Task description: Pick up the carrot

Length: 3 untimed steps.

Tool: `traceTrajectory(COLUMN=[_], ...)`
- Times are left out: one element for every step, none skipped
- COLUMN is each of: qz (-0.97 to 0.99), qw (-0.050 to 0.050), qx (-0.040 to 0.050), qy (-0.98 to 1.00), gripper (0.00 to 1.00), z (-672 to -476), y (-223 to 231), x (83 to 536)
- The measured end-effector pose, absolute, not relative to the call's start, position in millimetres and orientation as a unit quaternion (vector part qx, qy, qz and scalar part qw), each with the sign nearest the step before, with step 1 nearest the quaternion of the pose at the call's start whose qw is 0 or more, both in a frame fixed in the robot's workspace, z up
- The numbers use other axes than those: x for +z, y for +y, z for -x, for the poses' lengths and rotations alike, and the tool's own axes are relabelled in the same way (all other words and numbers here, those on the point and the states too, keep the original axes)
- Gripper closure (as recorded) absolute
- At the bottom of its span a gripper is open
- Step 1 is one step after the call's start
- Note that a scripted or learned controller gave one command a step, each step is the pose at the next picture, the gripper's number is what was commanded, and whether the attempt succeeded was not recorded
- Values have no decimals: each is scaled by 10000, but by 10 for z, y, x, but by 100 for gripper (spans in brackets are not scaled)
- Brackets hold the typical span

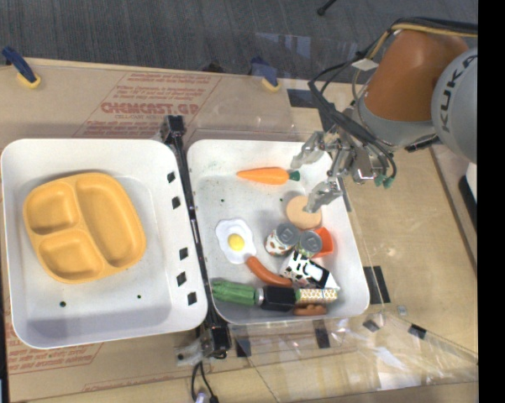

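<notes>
The carrot (264, 175) is orange with a small green stem end and lies flat near the back of the right bin (208, 225), pointing left. My gripper (318, 175) hangs over the bin's back right part, just right of the carrot's stem end. Its two fingers (306, 153) are spread apart with nothing between them. One finger is near the carrot's green tip, the other above a tan round piece (302, 212).
Toy food fills the right bin's front: a fried egg (234, 241), a sausage (267, 271), a green vegetable (234, 292), a cow-patterned item (302, 269) and small cans (298, 241). The left bin (34, 309) holds a yellow divided plate (84, 225).
</notes>
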<state>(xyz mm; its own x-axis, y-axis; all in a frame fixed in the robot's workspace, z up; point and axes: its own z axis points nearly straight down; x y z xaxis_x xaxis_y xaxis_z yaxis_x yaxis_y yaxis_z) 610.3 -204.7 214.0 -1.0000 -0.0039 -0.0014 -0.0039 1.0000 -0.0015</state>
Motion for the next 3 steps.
traceTrajectory(qz=[1075,1111,1117], qw=[-8,60,56], qx=[15,-20,-18], qy=[9942,9938,9937], gripper=[0,100,0], z=[-6573,-6622,-6621], y=[-2024,-2017,-2013], x=[890,1067,1061])
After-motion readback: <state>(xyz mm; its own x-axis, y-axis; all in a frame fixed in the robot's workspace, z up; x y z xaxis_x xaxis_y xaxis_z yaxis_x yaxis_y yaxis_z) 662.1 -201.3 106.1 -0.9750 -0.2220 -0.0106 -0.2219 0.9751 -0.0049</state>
